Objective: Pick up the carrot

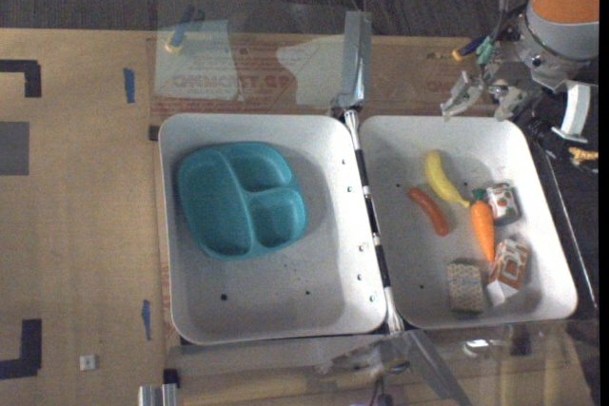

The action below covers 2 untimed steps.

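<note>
The gripper (473,100) hangs above the right bin's (400,290) far rim, jaws spread and holding nothing, well apart from the carrot (483,230).

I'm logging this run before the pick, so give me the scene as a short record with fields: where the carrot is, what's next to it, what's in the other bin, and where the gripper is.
carrot: in the right bin, lying lengthwise near its right side
neighbours: banana and sausage to its left, small carton at its top end, cracker and small box by its lower end
left bin: holds a teal divided plate
gripper: above the right bin's far edge, holding nothing
</note>
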### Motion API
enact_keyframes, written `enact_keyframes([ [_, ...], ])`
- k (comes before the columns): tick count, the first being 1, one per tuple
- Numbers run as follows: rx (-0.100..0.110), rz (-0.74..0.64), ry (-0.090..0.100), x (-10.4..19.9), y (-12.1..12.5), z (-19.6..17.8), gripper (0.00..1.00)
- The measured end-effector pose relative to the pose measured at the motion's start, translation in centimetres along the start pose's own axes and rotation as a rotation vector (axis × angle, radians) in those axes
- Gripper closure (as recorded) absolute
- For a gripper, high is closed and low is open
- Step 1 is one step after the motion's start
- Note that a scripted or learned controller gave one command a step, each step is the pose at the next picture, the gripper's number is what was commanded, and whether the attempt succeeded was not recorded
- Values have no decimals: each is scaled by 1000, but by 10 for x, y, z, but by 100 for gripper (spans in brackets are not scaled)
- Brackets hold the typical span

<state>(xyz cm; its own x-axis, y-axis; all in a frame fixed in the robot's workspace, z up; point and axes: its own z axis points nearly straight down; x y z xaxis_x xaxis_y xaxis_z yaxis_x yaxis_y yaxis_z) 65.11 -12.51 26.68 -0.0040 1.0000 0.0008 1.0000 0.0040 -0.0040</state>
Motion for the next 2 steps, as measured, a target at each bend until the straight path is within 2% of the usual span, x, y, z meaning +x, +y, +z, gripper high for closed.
enact_keyframes([
  [1, -2, -80, -1, -68, -83, 73, 0],
  [2, -7, -403, -4, -57, -63, 40, 0],
])
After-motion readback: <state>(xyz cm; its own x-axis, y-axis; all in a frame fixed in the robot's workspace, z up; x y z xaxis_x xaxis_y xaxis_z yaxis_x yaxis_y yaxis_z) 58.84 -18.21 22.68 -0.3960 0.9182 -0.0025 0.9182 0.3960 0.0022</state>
